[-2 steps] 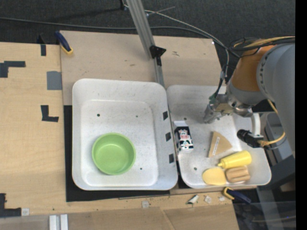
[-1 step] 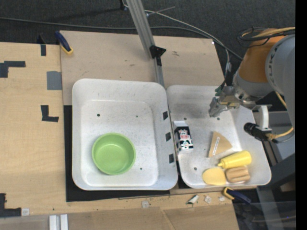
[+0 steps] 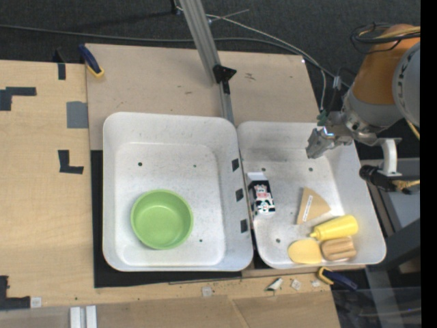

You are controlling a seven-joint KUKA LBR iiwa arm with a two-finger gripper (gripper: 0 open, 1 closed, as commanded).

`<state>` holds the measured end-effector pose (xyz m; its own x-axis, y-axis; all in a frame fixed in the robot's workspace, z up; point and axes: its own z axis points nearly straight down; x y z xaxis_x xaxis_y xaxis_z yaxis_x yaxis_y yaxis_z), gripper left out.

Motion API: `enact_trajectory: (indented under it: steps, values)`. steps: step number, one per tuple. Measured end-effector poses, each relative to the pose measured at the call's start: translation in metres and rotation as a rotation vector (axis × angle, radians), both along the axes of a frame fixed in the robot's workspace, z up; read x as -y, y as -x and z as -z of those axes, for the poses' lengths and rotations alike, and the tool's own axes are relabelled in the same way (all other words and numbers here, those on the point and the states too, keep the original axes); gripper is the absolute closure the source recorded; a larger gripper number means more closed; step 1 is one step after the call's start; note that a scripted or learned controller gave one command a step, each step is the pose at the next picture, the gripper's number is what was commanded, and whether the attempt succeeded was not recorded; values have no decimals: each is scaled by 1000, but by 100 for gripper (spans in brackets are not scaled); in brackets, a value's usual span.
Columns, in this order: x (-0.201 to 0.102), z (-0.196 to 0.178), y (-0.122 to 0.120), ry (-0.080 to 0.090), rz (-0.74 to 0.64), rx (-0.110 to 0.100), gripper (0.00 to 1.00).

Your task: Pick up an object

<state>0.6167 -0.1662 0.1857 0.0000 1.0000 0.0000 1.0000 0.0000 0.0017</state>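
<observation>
My gripper [image 3: 318,144] hangs over the upper right part of the right bin [image 3: 287,137], seen from above, with nothing visible between its tips. Below it in that bin lie a tan wedge [image 3: 312,206], a yellow cylinder [image 3: 335,227], a yellow rounded piece [image 3: 304,251] and a brown block [image 3: 339,249]. A small black-and-white box [image 3: 261,198] lies by the bin's left wall. A green bowl [image 3: 162,219] sits in the left bin [image 3: 164,132].
A slanted metal pole [image 3: 205,39] runs from the top down to the divide between the bins. A blue-and-yellow clamp [image 3: 91,61] sits at the bench's upper left, another [image 3: 336,277] below the right bin.
</observation>
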Motion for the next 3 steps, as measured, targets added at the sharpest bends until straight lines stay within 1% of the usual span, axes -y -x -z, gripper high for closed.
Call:
enact_trajectory:
  steps: [1,2,3]
  values:
    - [-3,-42,-1,-1,-1,0,100]
    - [-57,-31,-8,-2,-5,-5,100]
    - [-109,-29,-22,-2,-7,-4,100]
